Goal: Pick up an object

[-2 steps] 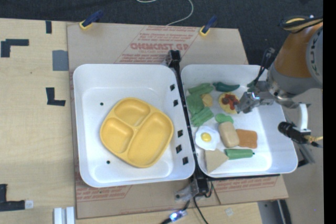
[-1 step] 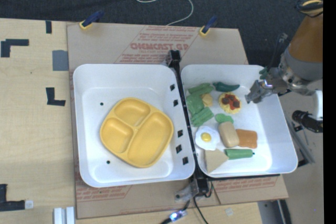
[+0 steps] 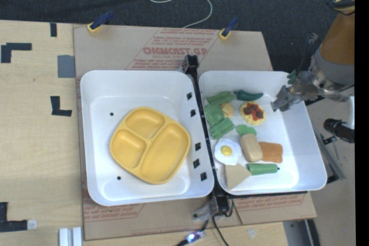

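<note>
At the right edge of the frame, over the upper right rim of the right-hand shallow white bin [image 3: 308, 141], hangs the dark two-finger gripper [image 3: 282, 102] of the grey arm with the orange band [image 3: 339, 43]; whether it is released or clenched I cannot tell, and nothing is visible in its grasp. Just to its lower left lies the nearest toy, a small round yellow piece with a red topping [image 3: 252, 113], and beyond that a dark green pepper-shaped piece [image 3: 249, 95] whose long axis runs left to right. Further down lie a tan bread-like roll [image 3: 250, 148], an orange block [image 3: 271, 152] and a plastic fried egg [image 3: 227, 151]. The left-hand bin [image 3: 95, 124] holds a yellow divided plate [image 3: 150, 144], well apart.
</note>
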Motion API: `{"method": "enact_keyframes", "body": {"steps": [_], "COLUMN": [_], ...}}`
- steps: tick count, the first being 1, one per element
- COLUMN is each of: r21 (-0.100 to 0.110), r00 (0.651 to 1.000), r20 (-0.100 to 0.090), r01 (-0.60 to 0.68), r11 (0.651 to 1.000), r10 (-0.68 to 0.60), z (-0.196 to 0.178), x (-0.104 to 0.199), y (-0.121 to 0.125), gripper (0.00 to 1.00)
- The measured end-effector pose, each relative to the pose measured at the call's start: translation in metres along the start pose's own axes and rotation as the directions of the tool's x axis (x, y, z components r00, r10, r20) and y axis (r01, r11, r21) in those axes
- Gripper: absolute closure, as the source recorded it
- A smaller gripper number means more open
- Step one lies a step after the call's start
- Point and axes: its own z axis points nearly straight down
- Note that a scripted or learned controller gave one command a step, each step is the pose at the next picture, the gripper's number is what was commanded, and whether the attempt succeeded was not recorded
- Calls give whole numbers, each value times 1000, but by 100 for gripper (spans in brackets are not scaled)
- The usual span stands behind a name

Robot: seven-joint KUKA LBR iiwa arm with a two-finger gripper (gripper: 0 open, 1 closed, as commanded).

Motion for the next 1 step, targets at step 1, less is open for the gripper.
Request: {"method": "enact_keyframes", "body": {"steps": [1], "r21": [2], "r00": [1000], "r20": [-1], "r01": [4], "r11": [1000], "r10": [-4], "z": [0], "x": [48], "y": [8], "gripper": [100]}}
